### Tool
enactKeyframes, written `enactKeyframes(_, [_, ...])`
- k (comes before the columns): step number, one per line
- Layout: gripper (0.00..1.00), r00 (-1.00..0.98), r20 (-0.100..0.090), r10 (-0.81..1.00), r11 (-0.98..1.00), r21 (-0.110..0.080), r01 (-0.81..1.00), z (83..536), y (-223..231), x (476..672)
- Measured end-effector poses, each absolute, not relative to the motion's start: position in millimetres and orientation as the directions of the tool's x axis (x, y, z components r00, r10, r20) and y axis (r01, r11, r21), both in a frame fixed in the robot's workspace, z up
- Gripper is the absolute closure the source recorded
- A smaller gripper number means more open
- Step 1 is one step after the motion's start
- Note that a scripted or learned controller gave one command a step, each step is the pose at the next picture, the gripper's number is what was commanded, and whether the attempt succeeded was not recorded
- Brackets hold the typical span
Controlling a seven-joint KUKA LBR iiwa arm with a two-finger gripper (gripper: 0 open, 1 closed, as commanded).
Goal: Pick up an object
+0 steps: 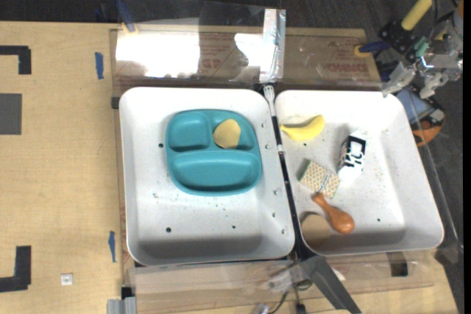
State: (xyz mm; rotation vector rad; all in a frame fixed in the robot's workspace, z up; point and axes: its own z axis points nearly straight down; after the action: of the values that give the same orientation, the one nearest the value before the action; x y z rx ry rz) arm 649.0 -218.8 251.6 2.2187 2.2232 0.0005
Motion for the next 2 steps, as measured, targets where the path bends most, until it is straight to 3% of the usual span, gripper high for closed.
enactKeyframes(1, [0.0, 0.157, 0.0, 0.988, -0.157, 0.021, 0.987, 144.3, -220.0, 642.0])
enactKeyframes(2, [0.0, -0.054, -0.002, 0.999, 0.054, 0.005, 0.999, 195.9, -199.0, 618.3])
